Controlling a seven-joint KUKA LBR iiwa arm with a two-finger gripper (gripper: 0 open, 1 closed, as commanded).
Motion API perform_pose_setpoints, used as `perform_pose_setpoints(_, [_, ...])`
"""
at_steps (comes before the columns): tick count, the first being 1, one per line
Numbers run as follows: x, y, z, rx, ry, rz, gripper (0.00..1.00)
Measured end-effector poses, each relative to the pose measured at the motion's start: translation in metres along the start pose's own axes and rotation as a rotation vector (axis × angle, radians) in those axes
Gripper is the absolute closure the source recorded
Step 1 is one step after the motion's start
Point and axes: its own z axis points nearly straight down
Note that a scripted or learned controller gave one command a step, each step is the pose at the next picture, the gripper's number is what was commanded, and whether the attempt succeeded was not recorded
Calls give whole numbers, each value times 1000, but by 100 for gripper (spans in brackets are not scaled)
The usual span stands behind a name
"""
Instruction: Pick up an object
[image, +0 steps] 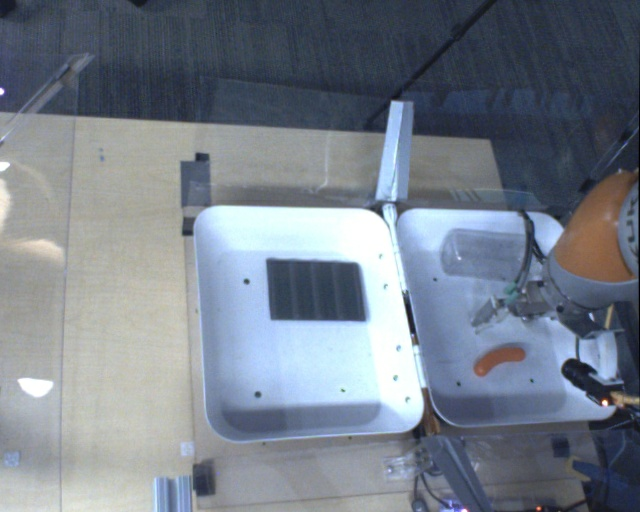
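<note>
Sausage (499, 359) lies in the right white bin (440, 385) on the wooden bench (110, 330); claw (495, 312) state unclear.

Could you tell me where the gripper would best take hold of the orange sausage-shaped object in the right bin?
Probably across the middle of the orange sausage-shaped object, coming straight down from above. It lies flat on the right bin floor, long and narrow, slanted up to the right, so the fingers should close across its short width.

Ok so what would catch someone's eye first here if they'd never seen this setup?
Probably the arm's orange band at the right edge, above the right bin. Next, the small orange sausage-shaped object lying on that bin's floor, with a clear plastic cup on its side farther back. The left bin has a dark ribbed rectangle in its middle.
</note>
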Motion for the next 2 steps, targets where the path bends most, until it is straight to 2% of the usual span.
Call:
perform_pose_setpoints(1, [14, -44, -1, -7, -1, -118, 0])
perform_pose_setpoints(2, [15, -41, -13, -14, -2, -119, 100])
